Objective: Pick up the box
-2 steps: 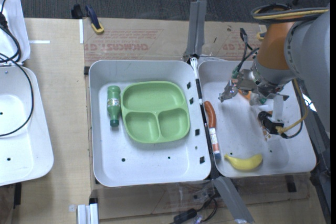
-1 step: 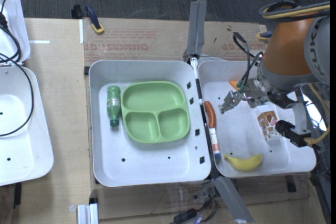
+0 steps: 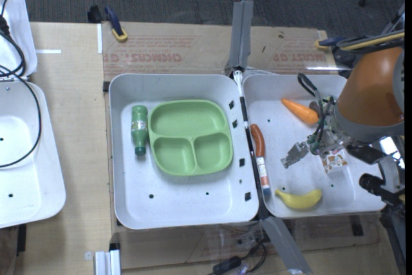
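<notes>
The box (image 3: 335,161) is small and white with orange-red print. It lies in the right bin (image 3: 277,129) near its right side. My gripper (image 3: 309,151) hangs low over the same bin, just left of the box and close against it. The grey arm with its orange band (image 3: 373,90) reaches in from the right and covers the bin's right part. From this view I cannot say whether the gripper touches the box.
The right bin also holds a carrot (image 3: 301,110) at the back, a banana (image 3: 299,198) at the front and a red-and-white tube (image 3: 259,151) along its left wall. In the left bin (image 3: 125,196) lie a green divided tray (image 3: 191,136) and a green bottle (image 3: 140,129).
</notes>
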{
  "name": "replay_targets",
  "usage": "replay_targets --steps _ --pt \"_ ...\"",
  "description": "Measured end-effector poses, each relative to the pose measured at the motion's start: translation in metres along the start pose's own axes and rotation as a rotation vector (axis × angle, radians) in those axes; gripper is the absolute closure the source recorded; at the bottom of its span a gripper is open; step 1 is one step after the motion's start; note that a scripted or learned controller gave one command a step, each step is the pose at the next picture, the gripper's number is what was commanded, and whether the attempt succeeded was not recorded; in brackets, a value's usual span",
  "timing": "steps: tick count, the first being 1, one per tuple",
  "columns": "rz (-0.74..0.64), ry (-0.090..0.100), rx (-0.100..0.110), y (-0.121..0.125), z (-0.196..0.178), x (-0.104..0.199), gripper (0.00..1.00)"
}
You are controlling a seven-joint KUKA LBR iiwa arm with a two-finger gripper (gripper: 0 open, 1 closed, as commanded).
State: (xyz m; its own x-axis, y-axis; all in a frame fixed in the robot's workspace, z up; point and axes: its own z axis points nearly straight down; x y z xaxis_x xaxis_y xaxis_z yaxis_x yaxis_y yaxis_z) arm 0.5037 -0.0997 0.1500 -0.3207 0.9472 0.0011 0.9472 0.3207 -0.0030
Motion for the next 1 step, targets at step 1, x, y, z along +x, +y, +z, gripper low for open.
replay_targets --steps 1 --pt "-0.057 -0.002 -0.003 0.0670 0.0586 -0.0238 0.00"
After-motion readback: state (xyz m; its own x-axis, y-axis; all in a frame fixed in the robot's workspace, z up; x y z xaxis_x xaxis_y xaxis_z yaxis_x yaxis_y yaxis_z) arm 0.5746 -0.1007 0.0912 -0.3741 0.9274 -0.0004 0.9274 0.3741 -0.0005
